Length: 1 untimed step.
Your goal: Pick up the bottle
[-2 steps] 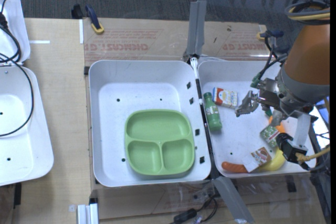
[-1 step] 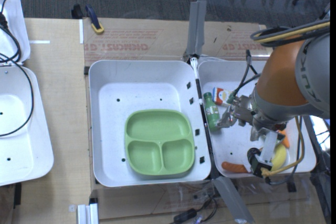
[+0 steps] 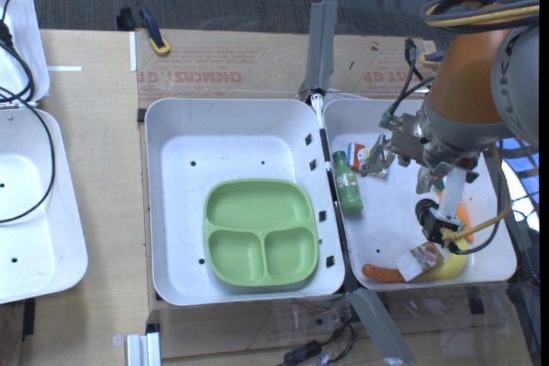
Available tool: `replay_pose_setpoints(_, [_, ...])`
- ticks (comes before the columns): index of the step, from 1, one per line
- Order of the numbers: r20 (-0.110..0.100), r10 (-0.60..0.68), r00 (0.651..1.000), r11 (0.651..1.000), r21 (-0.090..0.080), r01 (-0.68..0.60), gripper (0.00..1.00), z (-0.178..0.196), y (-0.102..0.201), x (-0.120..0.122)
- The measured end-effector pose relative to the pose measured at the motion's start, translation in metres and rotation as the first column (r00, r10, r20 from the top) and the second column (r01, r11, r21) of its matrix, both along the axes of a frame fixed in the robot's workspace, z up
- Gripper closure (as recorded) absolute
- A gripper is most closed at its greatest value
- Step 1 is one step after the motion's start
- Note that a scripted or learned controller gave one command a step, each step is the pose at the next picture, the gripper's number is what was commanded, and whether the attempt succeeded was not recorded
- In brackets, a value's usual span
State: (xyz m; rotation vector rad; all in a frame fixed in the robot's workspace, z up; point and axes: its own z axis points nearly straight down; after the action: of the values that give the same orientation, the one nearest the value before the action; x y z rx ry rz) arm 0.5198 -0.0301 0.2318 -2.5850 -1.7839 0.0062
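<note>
Still the approach step: the claw (image 3: 433, 171) hangs over the arm-side bin (image 3: 386, 227), and I cannot tell whether it is released or clenched. The green bottle (image 3: 347, 182) lies apart from it, by the dividing wall. Next it should cross over, then descend.
</note>
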Motion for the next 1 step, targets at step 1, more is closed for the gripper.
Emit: replay_pose_setpoints(1, [-0.001,0.36,0.933,0.933,0.003,-0.36,0.0,-0.0419,-0.0149,-0.0398])
